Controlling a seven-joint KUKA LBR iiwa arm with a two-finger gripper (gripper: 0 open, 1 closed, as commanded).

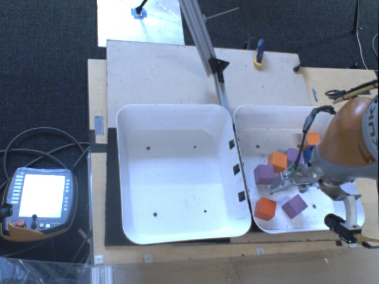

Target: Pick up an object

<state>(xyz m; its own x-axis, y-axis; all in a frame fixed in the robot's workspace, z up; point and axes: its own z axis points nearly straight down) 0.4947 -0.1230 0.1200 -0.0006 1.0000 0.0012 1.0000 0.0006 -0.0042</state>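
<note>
Camera view: gripper (283, 182) low in right bin (249, 126), whether fingers spread or pressed together cannot tell. Blocks clustered around it: purple (264, 173) just left, orange (278, 160) above, orange (265, 208) and purple (294, 205) below. Left bin (127, 120) beside. Nothing visibly pinched.

Looked like a robotics lab: KUKA arm (349, 144) over two white bins (177, 114) on a plywood worktop (177, 70), teach pendant (38, 203) w/ cables beside it, dark carpet.
</note>
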